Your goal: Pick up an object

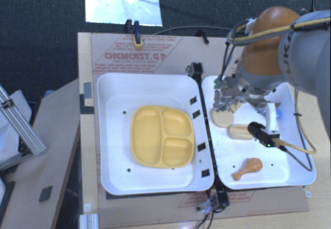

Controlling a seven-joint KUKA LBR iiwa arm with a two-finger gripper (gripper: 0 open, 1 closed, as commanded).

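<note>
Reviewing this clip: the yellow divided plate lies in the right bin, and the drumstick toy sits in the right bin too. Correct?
Not quite. The camera view shows the yellow divided plate in the left bin; the drumstick toy is indeed in the right bin.

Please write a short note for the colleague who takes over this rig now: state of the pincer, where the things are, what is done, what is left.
Pincer: low in the right bin, at its upper left, over a round tan piece; open or shut cannot be seen.
Right bin: tan oblong piece beside the round one, drumstick toy near the front.
Left bin: yellow divided plate.
Done: no object seen lifted.
Left: grasp one object and raise it.
</note>
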